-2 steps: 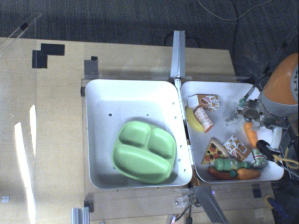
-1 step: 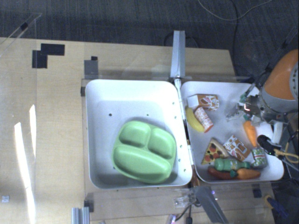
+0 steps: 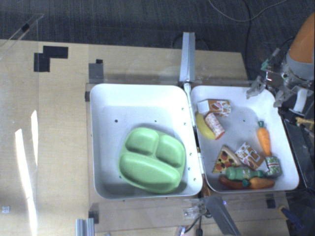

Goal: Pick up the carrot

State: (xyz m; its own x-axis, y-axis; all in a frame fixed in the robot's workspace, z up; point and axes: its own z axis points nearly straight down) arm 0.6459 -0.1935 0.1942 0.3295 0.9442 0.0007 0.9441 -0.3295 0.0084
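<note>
We look down at a slant on a pale tabletop (image 3: 59, 146) carrying two shallow white bins side by side. The left bin (image 3: 106, 102) holds a green divided plate (image 3: 152, 160). The right bin (image 3: 241, 102) holds a scatter of toy food, and the carrot (image 3: 264, 139) lies by itself along that bin's right wall, at about three o'clock from the bin's centre. Its long axis runs nearly twelve to six, with the green top toward twelve and the orange tip toward six. Clear floor separates it from the pizza slice (image 3: 226, 159) and small cartons to its left, while a small green can (image 3: 273, 166) sits just beyond its tip. A second orange vegetable (image 3: 261, 183) lies at the bin's near edge, so we judge it could be mistaken for the target. The gripper (image 3: 288, 90) hangs at the bin's upper right corner; we cannot tell whether the jaws are apart or together, and nothing is visible between them. From the jaws, the carrot lies toward seven o'clock, near but apart. We judge the coming move calls for a short travel that way and a descent, closing across the carrot's narrow width.
</note>
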